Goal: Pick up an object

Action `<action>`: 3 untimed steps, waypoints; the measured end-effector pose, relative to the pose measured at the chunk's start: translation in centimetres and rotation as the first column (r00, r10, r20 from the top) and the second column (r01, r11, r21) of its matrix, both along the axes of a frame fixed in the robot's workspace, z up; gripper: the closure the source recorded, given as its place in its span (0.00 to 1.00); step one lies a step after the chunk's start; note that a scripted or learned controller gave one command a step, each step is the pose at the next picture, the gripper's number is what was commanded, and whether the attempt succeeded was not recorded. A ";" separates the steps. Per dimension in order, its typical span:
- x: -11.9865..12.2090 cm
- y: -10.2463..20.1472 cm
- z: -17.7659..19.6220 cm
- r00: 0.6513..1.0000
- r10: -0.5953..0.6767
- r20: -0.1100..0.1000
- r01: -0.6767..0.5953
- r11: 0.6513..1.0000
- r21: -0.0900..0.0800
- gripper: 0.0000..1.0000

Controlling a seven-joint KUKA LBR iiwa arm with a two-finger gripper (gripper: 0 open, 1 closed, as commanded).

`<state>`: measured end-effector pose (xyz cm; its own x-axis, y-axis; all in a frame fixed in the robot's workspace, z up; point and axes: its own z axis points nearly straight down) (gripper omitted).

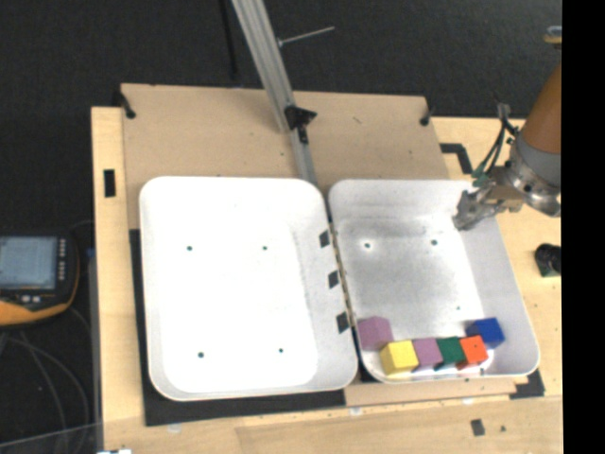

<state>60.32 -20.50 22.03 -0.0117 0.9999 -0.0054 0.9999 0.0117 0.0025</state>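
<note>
Tool (470, 211) hovers over the right bin's (406, 206) far right edge, its grip impossible to tell; coloured blocks (430, 350) sit clustered along that bin's near wall, well apart.

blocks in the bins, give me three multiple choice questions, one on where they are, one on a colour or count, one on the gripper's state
1. Where do the blocks lie?
A. along the near edge of the right bin
B. in the middle of the left bin
C. on the bench outside both bins

2. What colour is the block farthest right?
A. yellow
B. blue
C. white

3. How does the gripper stand to the blocks?
A. resting on the yellow block
B. lifting the blue block
C. over the right bin's far right corner, apart from them

Answers:
1 A: the blocks cluster by the near rim of the right bin.
2 B: the blue block ends the row, beyond the orange block.
3 C: the gripper is far from the yellow block.
</note>
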 end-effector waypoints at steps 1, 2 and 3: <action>-3.7 12.1 5.7 1.000 -0.002 0.002 0.002 1.000 0.008 1.00; -3.7 11.5 6.5 1.000 -0.008 0.000 0.008 1.000 0.006 1.00; -6.8 18.5 -2.8 1.000 -0.005 -0.010 0.005 1.000 0.007 1.00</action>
<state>53.48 -2.03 19.23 -0.0063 1.0000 0.0017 1.0000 0.0063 -0.0075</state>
